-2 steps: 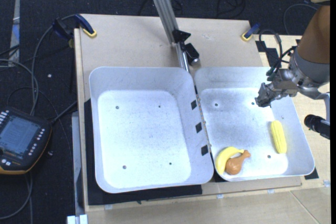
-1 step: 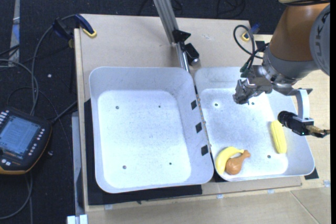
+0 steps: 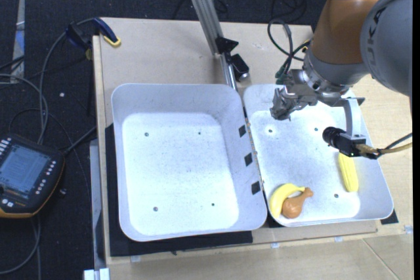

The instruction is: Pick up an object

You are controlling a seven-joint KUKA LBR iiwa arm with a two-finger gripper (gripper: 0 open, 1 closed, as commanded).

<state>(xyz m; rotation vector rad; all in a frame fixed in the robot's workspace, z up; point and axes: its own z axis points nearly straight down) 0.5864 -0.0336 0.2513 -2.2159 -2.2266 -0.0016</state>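
Two shallow white bins are sitting side by side on the worktop (image 3: pixel 164 42): the left bin (image 3: pixel 131 98) and the right bin (image 3: pixel 374 203). Three small things are lying in the right bin, all in its near part. One is a yellow banana-shaped piece (image 3: pixel 283 194) by the near left corner, and an orange drumstick-shaped piece (image 3: pixel 295 204) is touching it on its right side. The third is a longer yellow piece (image 3: pixel 348 172), maybe a corn cob or another banana, lying near the right wall, well apart from the other two. One black pendant with a screen (image 3: pixel 20 174) is lying on the floor to the left of the worktop; the writing on it is too small to read. One yellow and blue clamp (image 3: pixel 105 31) is gripping the far left corner of the worktop. The arm (image 3: pixel 367 23) is reaching in from the right, its orange band bending over the far part of the right bin, and the wrist is pointing down and a little to the left. The tool (image 3: pixel 282 108) is hanging over the far left area of the right bin, well apart from all three pieces. Its fingers are looking dark and blurred, so the opening cannot be told, and nothing is showing between them.
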